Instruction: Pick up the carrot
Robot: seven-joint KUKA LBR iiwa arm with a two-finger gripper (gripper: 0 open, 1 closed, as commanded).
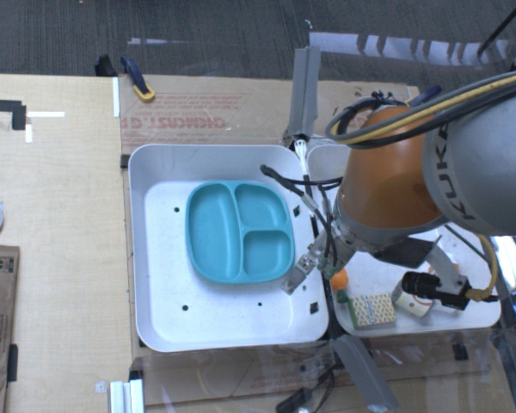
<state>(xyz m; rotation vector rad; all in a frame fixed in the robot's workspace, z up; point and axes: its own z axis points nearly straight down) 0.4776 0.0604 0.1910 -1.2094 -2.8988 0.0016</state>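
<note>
— Where was the carrot (339,278)?

— It lay in the right bin (430,325), at the left wall, near the front. It was small and orange, with a bit of green at one end.

— And the gripper (312,265)?

— It hung low over the wall between the two bins, just beside the carrot. I could not tell if it was spread or pressed together, or if it touched the carrot.

— What stood in the way?

— The arm (387,179) itself. Its orange band covered most of the right bin. A pale dotted pad (371,310) lay near the carrot, toward the front.

— And the left bin (138,231)?

— It held a teal plate (241,231) with three compartments, all bare. The plate's right edge was close to the gripper.

— Something on the surface (52,231)?

— A blue and yellow clamp (138,79) lay far behind the bins.
</note>
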